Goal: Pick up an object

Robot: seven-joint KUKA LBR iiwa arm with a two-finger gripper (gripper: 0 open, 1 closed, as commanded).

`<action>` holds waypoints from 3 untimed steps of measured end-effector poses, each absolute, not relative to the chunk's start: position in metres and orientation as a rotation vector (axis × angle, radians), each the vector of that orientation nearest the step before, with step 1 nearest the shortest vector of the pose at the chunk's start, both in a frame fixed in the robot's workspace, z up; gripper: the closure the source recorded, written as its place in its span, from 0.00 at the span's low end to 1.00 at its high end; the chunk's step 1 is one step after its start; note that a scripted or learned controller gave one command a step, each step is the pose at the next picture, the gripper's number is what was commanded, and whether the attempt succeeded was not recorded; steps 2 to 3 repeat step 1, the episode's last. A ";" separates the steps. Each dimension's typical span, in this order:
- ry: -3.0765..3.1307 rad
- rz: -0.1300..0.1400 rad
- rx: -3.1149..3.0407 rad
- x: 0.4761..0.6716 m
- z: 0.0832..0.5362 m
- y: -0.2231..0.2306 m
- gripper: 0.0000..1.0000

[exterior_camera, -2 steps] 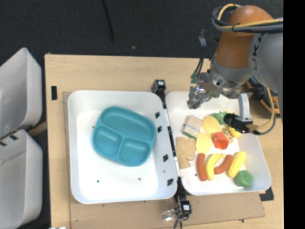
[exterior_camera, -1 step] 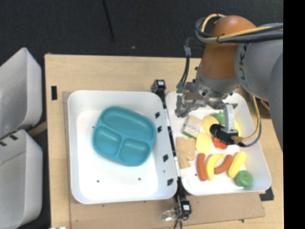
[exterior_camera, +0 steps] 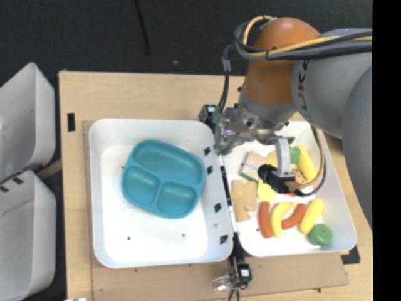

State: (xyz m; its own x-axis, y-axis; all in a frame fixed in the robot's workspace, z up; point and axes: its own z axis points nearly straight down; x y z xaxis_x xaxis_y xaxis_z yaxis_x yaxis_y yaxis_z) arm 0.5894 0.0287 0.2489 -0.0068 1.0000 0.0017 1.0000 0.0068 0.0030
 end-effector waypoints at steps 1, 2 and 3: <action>2.225 -0.002 2.218 0.577 0.231 0.037 1.00; 2.225 -0.002 2.218 0.577 0.231 0.037 1.00; 2.225 -0.002 2.218 0.577 0.231 0.037 1.00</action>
